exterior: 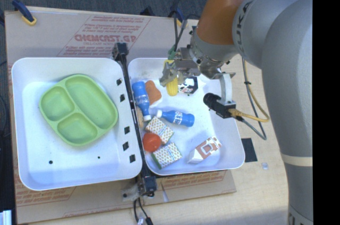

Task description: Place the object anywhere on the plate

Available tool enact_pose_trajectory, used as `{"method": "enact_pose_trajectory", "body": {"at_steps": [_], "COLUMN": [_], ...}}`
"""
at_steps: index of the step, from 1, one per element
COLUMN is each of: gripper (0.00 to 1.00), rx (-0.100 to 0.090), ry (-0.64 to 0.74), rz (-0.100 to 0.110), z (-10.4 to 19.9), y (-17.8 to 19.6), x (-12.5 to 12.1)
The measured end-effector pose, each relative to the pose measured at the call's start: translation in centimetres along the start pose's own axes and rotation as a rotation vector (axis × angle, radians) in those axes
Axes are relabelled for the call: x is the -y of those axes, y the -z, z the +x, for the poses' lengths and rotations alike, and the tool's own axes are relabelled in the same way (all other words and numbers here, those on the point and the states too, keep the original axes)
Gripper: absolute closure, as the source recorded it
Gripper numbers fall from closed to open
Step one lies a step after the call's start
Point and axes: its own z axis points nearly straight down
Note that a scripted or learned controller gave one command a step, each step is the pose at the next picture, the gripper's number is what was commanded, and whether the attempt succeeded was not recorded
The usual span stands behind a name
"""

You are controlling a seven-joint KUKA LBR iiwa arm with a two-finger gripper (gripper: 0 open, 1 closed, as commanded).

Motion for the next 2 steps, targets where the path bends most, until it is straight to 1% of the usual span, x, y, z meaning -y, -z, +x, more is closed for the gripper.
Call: {"method": "enact_pose_trajectory", "body": {"at_steps": [1, 2], "gripper": [1.00, 1.00], "rx": [0.001, -0.001], "ry": [0.003, 0.002], "rz": [0.003, -0.001], "z": [6.8, 14.2], "y": [-3.9, 3.3], "x": [0.2, -2.6]}}
